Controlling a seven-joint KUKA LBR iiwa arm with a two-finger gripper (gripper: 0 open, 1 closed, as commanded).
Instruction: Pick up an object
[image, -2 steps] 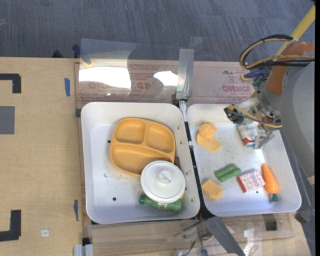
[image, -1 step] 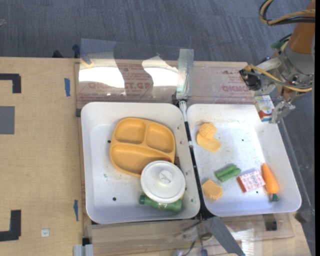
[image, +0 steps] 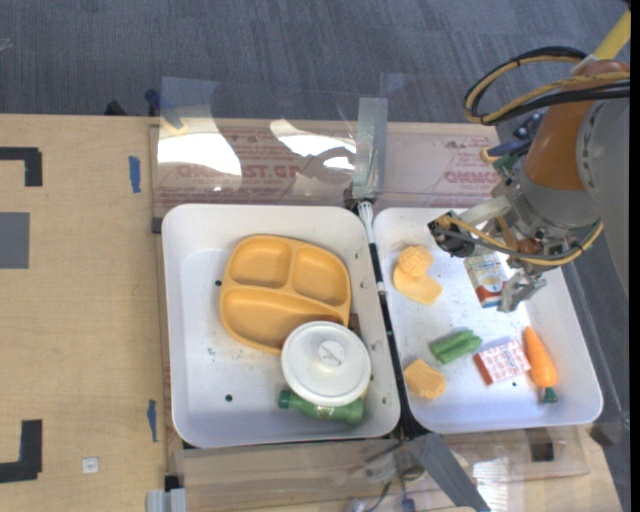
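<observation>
Where hand (image: 497, 262) hovers, packet (image: 487, 279) beneath.

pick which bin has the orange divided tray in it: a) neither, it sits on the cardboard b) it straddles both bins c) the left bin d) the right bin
c: the orange divided tray lies wholly inside the left bin, with the white lidded bowl overlapping its lower right corner, while the right bin holds the carrot and the other small items.
</observation>
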